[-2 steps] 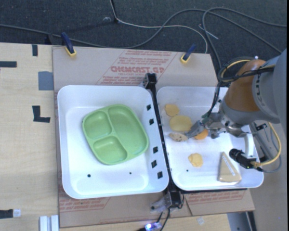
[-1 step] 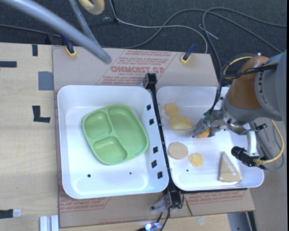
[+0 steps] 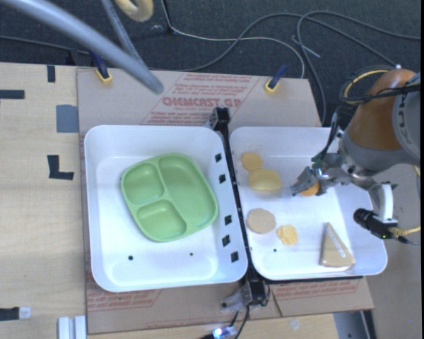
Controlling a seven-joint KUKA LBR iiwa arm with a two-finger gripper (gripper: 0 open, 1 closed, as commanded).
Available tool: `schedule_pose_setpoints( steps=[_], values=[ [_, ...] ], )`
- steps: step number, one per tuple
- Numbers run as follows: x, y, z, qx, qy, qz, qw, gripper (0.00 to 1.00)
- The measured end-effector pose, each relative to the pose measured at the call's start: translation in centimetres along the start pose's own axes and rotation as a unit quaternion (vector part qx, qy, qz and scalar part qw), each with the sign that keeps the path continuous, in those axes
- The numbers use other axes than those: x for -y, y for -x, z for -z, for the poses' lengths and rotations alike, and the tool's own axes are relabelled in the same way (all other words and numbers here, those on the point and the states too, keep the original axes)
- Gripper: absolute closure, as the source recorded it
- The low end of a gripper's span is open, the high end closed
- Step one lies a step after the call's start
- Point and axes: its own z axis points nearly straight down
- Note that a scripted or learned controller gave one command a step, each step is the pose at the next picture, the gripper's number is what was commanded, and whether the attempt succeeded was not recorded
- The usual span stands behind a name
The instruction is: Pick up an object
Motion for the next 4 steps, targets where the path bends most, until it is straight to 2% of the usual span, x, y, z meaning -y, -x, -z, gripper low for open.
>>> schedule_pose_setpoints(
  steps=[2,4],
  values=[
    [-0.8,-0.5,9.8,0.000,0.001,0.001,1.0000,1.00],
    [1.1,-11.3,11.1,-0.001,-0.002,0.003,1.0000,1.00]
  ],
)
